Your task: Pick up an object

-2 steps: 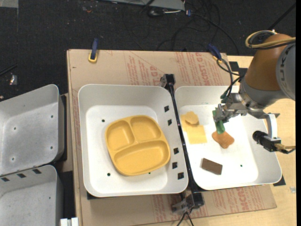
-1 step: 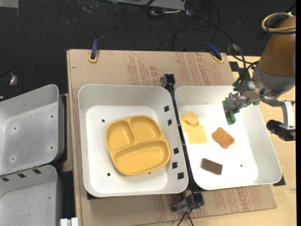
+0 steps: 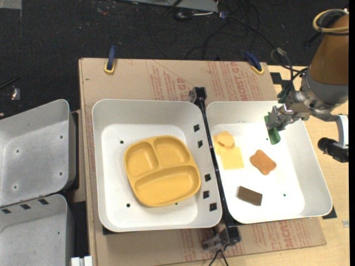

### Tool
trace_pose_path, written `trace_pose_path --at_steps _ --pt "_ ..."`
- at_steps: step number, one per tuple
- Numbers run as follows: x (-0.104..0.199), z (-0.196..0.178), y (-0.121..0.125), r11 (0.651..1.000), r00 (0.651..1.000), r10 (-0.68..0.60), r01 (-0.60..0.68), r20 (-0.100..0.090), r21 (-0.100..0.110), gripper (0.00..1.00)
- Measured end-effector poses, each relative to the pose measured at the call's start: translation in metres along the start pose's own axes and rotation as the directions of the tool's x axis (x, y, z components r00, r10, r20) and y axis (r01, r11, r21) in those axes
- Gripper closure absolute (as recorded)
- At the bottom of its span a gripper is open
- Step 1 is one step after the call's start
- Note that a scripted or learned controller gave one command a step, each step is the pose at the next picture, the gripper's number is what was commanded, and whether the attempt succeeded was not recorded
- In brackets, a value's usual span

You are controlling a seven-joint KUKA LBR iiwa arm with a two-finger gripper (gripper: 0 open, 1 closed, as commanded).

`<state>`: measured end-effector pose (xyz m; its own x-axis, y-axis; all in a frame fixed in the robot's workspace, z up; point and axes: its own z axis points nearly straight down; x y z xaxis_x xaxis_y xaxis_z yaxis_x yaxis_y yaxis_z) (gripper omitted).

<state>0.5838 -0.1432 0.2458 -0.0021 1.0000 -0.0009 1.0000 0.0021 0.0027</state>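
Observation:
My gripper hangs over the far right part of the right bin, shut on a small green object that sticks out below the fingers. In that bin lie a yellow cheese square, a round orange piece at the square's far edge, an orange-brown oval piece and a dark brown block. The oval piece lies just in front of the gripper and slightly to its left.
The left bin holds a yellow divided plate. A black divider with clips runs between the bins. Grey trays sit at the far left. The arm comes in from the upper right.

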Motion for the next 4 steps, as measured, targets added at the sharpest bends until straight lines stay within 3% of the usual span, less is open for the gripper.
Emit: trace_pose_path --at_steps 1,3,4 --pt "0.05 -0.008 -0.019 1.0 1.0 -0.005 0.005 -0.002 0.004 1.0" --pt "0.152 0.011 -0.041 1.0 1.0 -0.004 0.004 -0.002 0.005 1.0" --pt "0.206 0.022 -0.065 1.0 1.0 -0.006 0.006 -0.002 0.007 1.0"
